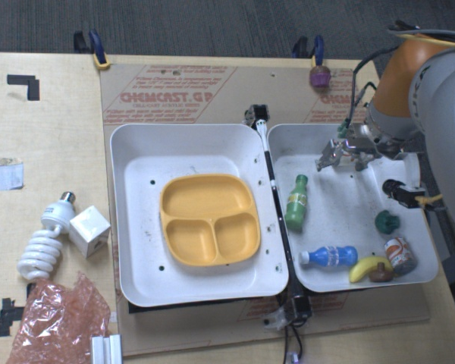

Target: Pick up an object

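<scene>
Camera view:
Gripper (335,156): you are seeing it hanging over the right bin's (318,282) upper part, near the back wall; whether it is open or closed, you cannot tell.
Green bottle (296,202): lying close to the right bin's left wall.
Blue bottle (330,257), banana (367,268), can (399,254): crowding the lower edge.
Open room: bare floor is showing mid-bin.
Left bin (129,203): holding a yellow tray (210,219).
</scene>
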You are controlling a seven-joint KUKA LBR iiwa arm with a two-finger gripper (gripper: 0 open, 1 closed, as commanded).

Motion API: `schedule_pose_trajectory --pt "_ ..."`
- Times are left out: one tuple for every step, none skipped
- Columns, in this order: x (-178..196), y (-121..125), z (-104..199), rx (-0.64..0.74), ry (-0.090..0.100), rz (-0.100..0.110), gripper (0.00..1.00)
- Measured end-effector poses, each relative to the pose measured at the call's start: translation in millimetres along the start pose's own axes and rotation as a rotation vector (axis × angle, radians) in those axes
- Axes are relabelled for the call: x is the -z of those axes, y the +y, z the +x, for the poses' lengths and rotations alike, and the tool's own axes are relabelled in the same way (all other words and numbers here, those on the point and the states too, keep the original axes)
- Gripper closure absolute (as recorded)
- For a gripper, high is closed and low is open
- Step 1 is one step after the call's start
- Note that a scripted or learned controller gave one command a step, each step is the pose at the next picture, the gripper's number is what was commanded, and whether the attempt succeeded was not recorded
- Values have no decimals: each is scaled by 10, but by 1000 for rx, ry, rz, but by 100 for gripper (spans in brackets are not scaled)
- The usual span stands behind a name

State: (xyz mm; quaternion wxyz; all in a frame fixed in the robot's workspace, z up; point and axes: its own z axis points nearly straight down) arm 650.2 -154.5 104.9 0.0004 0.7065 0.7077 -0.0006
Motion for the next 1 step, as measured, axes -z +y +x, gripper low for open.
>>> schedule_pose_trajectory --pt "-148 54 429 -2 3 15 0"
